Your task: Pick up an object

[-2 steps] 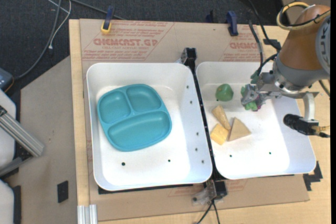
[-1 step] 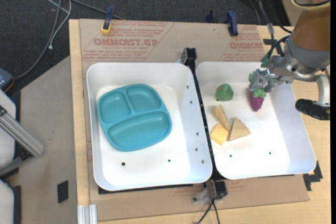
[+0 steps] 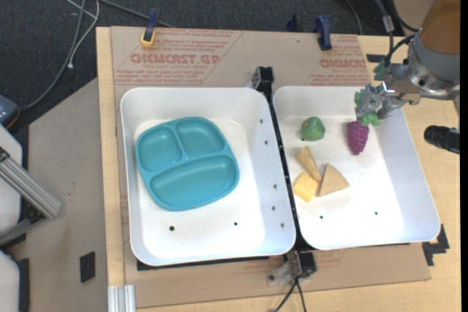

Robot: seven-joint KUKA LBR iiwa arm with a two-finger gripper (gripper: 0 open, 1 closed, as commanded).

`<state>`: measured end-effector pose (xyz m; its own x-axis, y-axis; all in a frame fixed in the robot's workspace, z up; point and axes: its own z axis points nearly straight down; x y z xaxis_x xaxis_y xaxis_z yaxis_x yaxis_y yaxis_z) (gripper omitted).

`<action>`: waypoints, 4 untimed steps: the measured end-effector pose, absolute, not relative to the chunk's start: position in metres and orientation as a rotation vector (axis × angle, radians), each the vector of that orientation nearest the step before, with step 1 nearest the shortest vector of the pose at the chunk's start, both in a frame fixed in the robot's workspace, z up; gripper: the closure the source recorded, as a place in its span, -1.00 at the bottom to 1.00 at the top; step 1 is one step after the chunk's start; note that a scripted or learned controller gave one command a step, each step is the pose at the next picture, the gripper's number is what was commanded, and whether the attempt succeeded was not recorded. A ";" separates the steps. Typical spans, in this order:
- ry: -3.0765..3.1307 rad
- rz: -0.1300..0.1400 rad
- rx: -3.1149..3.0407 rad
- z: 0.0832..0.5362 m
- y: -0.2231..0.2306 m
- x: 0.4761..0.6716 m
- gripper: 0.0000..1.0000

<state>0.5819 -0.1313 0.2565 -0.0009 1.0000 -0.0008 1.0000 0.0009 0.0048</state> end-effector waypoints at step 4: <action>2.226 0.003 2.216 0.218 0.075 0.598 1.00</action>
